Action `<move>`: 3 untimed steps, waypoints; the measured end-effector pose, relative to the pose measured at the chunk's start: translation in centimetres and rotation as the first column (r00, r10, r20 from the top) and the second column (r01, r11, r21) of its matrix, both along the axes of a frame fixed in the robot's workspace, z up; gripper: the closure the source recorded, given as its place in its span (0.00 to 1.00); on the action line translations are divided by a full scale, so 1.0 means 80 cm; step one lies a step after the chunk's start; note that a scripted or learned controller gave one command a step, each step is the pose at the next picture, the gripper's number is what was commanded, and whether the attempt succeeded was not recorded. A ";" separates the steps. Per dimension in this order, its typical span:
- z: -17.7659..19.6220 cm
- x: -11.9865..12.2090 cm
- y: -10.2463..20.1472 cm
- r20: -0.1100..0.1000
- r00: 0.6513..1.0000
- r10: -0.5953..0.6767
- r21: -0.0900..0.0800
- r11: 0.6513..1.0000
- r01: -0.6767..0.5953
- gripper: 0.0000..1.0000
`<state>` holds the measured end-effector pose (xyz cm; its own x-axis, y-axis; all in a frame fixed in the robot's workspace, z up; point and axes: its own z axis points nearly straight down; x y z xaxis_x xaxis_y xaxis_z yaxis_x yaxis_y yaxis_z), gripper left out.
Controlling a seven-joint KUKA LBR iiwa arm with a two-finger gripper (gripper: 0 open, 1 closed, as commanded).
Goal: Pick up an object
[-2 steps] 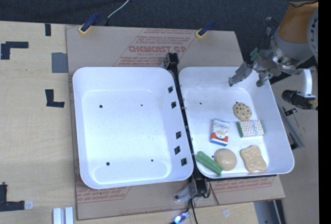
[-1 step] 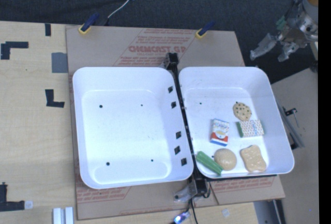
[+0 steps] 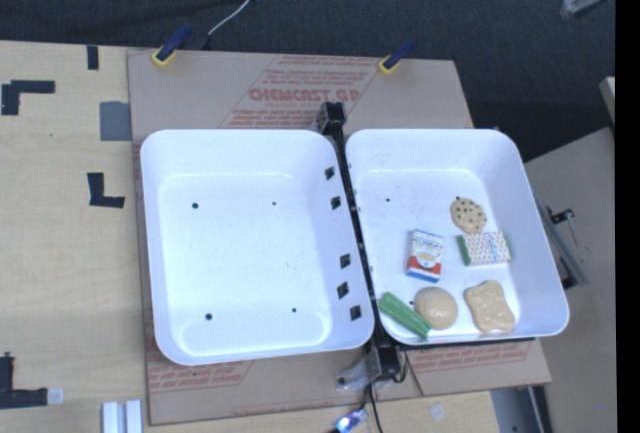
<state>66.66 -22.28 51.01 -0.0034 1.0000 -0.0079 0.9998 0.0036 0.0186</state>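
Round speckled cookie [image 3: 467, 214] – matte | glossy boxy carton [image 3: 425, 255] | right bin [image 3: 400, 156]

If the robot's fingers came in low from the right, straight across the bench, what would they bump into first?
Probably the right bin, at its rim; clearing that, the checked packet lies nearest that side. Height is unclear, so it's a guess.

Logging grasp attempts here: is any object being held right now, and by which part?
Nothing is held: the cookie, small box, green piece and the rest all lie loose in the right bin.
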 end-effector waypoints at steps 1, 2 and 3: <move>-0.002 0.001 0.001 -0.017 1.000 0.000 0.004 1.000 0.000 1.00; -0.208 -0.024 0.002 -0.036 0.999 -0.005 0.012 1.000 0.005 1.00; -0.336 -0.153 0.030 -0.037 0.999 -0.006 0.013 1.000 0.006 1.00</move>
